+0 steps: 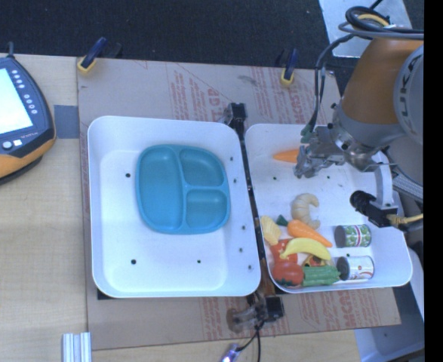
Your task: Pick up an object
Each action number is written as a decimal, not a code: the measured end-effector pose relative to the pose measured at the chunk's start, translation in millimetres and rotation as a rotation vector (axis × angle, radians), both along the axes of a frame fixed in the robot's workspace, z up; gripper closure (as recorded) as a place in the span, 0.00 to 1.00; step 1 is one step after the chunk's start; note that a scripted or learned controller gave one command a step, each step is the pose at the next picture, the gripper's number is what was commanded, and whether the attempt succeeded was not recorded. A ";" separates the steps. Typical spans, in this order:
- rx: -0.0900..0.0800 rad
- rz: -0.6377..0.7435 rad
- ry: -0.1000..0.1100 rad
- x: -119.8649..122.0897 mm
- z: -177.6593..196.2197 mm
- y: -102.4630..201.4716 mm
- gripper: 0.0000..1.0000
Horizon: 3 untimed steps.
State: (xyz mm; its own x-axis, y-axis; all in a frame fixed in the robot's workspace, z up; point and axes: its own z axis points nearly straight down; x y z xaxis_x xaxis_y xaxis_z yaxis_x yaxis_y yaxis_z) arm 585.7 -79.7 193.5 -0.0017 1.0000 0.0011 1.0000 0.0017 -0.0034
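Bench front: nearest you, a black clamp with a cable is sitting at the front edge where the two bins meet.
Claw: you are looking at the gripper hanging over the far part of the right bin; whether it is gripping anything, and how wide it stands, you cannot tell from this angle.
Arm: the grey arm with its orange band is reaching in from your right.
Small carrot: an orange carrot piece is lying just left of the claw, near the bin's far wall.
Toy food pile: a pale croissant-like piece, a longer carrot, a banana, a red piece and a green vegetable are crowding the bin's near left corner, touching one another.
Cans: two small cans are lying on their sides, right of the pile.
Left bin: the left bin is holding a blue divided plate, lying flat.
Far left: a teach pendant is resting on the bench, well apart from the bins.
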 end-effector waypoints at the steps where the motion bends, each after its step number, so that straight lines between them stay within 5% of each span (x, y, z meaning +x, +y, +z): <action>1: 0.000 0.000 0.001 -0.4 -0.5 0.0 0.00; 2: -0.001 0.002 0.004 25.7 -103.0 -40.0 0.00; 3: 0.001 0.000 0.010 68.3 -103.1 -12.9 0.00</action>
State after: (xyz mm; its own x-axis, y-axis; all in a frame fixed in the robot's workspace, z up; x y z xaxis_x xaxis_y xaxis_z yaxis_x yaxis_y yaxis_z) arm 654.1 -92.6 90.4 -0.0012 1.0000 0.0016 0.9999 0.0013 -0.0137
